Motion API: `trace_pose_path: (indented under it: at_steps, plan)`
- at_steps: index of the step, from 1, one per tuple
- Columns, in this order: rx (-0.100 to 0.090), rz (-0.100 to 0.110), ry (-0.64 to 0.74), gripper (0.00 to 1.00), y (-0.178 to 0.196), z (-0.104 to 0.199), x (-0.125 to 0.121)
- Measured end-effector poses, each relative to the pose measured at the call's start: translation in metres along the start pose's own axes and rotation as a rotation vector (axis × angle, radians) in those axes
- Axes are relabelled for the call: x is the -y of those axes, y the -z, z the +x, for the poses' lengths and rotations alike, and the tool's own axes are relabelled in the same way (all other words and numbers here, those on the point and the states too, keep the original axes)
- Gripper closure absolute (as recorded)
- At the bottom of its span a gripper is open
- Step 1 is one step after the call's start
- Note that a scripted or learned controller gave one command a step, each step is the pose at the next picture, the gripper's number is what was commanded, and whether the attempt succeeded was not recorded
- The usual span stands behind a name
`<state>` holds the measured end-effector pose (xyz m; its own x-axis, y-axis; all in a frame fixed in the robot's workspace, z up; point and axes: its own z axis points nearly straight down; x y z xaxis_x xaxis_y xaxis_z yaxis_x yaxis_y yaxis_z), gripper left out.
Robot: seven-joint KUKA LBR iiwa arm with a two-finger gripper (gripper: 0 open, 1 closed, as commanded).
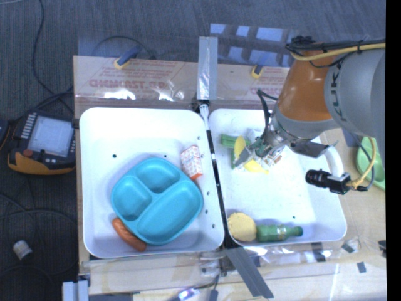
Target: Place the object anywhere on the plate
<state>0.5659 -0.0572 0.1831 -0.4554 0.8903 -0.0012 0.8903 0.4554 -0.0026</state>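
Gripper (266, 148) low in right bin (326, 215), upper left part, right over yellow and green corn-like toy (241, 149). From my screen I cannot tell finger opening, nor whether anything is held; toy sits just left of and under fingertips, partly hidden. Blue plate (156, 199) in left bin (100, 143), well apart from gripper. Beside plate: small white-red carton (192, 161), orange sausage-like piece (127, 234). Right bin front edge: yellow round item (242, 226), green bottle (277, 232).
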Motion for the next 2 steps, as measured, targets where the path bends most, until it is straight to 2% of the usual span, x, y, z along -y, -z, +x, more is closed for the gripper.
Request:
trace_pose_path:
  at_steps: [1,2]
  plan:
    - [-0.001,-0.001,0.126,1.0,0.013,0.083,-0.021]
    - [0.0,-0.001,0.049,1.0,0.039,0.072,-0.059]
